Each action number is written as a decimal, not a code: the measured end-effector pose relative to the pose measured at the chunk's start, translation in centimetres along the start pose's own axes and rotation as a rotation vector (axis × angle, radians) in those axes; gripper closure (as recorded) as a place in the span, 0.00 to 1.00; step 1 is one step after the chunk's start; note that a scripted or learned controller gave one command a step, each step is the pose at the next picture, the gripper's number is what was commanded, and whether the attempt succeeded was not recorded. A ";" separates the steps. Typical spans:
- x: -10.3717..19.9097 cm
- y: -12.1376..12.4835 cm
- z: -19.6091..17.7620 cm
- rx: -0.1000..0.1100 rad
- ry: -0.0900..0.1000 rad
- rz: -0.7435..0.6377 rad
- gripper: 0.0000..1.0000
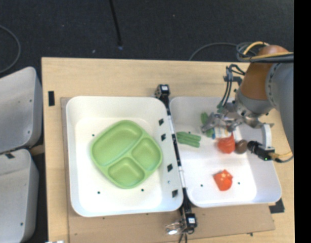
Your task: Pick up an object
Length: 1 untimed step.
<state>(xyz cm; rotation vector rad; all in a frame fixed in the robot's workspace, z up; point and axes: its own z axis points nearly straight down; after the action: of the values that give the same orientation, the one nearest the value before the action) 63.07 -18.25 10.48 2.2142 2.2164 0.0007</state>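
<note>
Red toy pieces are what I'm after: one sits right under the claw in the right bin, touching a small brown piece, while another red piece lies apart nearer the front. Green bean-like pieces lie near the divider. I judge the crowding risky: a descent could nudge the brown piece or pinch two things. From the right the arm reaches in, wrist angled down. I cannot tell how the claw stands. A green sectioned plate fills the left bin.
</note>
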 end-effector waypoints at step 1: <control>-0.2 0.4 -0.3 -0.006 0.000 -0.001 0.00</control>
<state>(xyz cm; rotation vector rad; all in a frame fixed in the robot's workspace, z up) 63.46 -18.44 10.78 2.2106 2.2144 0.0070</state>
